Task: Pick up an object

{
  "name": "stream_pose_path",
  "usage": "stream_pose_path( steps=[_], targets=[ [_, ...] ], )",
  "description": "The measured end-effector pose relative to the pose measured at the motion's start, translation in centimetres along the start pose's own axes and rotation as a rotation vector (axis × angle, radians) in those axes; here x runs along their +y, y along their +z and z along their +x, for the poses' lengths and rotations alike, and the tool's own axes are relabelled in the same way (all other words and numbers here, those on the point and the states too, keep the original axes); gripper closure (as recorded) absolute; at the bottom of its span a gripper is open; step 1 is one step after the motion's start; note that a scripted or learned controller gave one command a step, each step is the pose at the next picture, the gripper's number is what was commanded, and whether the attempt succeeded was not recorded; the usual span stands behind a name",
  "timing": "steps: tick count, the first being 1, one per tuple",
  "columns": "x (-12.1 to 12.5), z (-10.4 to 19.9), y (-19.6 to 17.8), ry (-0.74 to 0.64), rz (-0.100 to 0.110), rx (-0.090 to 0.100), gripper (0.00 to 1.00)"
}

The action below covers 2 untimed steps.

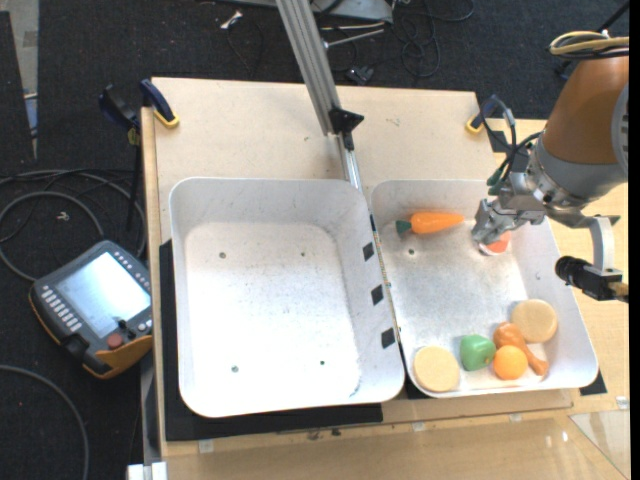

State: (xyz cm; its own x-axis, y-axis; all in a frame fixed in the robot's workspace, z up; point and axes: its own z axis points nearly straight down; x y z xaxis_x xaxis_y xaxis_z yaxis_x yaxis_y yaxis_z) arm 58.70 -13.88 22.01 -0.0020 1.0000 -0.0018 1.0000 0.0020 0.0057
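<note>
Where the grey gripper presses down in the right white bin, it hides most of a small red-and-white object, and its fingers' state cannot be told. An orange plastic carrot lies just beside it, with bare floor toward the bin's middle.

The light is bright and even, coming from above. The white bins look a little overexposed, shadows are soft, edges slightly blurred.
</note>
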Motion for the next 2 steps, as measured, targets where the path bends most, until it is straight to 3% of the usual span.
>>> stream_pose_path(
  steps=[2],
  targets=[
    [-1.3, 11.1, -2.1, -0.007, 0.006, 0.004, 1.0]
  ],
)
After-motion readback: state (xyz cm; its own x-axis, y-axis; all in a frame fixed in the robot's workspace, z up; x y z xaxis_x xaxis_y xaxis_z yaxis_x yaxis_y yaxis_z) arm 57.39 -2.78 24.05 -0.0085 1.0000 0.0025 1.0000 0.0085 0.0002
